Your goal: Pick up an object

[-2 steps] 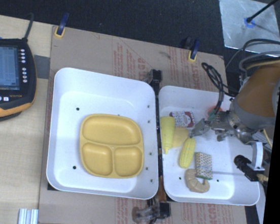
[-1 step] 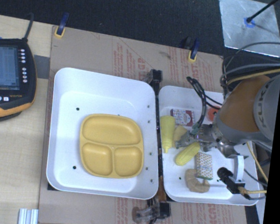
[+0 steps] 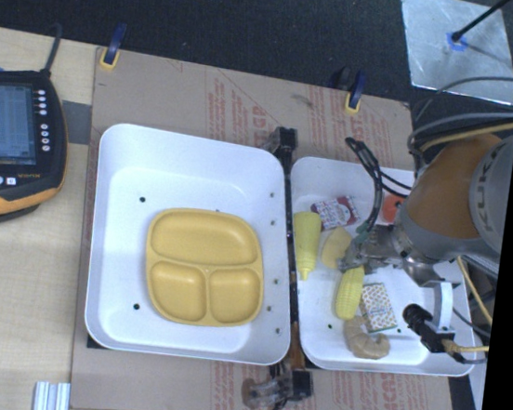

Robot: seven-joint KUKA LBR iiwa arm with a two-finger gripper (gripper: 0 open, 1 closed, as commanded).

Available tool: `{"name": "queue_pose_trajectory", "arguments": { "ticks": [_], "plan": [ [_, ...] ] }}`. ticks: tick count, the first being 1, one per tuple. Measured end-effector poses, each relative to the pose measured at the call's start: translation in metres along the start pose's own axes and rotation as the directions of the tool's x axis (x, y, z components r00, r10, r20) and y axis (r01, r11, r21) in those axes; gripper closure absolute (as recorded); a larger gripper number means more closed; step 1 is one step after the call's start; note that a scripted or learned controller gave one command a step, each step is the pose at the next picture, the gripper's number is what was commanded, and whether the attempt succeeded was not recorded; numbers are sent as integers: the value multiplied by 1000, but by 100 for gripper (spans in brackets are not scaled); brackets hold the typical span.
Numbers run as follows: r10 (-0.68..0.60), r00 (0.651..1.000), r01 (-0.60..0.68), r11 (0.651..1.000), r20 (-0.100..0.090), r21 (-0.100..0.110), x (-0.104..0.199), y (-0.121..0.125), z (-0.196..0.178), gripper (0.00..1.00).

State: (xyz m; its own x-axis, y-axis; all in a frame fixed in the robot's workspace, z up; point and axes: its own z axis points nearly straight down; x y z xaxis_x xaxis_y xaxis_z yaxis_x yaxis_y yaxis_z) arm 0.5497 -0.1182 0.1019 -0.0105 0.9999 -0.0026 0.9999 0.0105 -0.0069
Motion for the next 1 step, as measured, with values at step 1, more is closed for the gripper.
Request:
{"name": "queue_pose_trajectory", "arguments": {
  "ticks": [1],
  "plan": [
    [6, 1000, -6, 1000, -4, -5, 92, 63, -91, 100]
  ]
}}
